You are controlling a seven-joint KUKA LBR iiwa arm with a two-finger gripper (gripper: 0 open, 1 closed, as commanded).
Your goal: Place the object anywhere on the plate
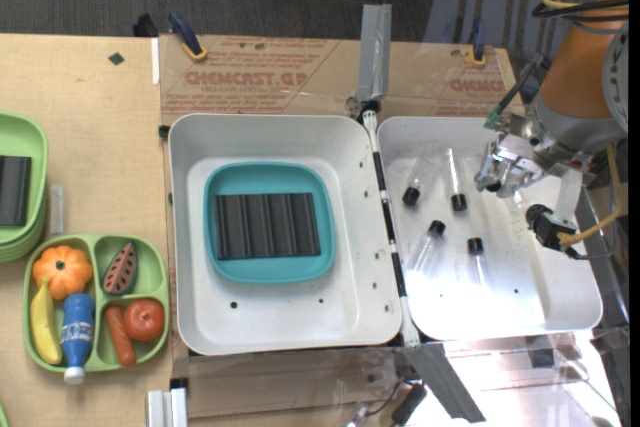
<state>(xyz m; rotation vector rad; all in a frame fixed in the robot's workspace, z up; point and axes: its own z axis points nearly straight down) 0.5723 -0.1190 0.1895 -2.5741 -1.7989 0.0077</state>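
1. Clear tubes with black caps lie scattered on the floor of the right bin [560,300], toward the right of the frame; one [455,183] lies near the bin's upper middle, just left of the gripper, with its cap toward the bottom.
2. Another tube [412,187] lies close to the bin's left wall, a third [428,243] below it, and a fourth [477,255] near the middle of the bin.
3. Teal plate [270,223] sits in the centre of the left bin [190,245], with a dark ribbed insert on it.
4. Gripper [497,177] hangs over the upper right part of the right bin, beneath the grey arm [580,85] with its orange band.
5. I cannot tell whether the claw is parted or closed, and no tube is seen between its tips.
6. A green divided tray [100,310] with toy food rests at the lower left of the frame.
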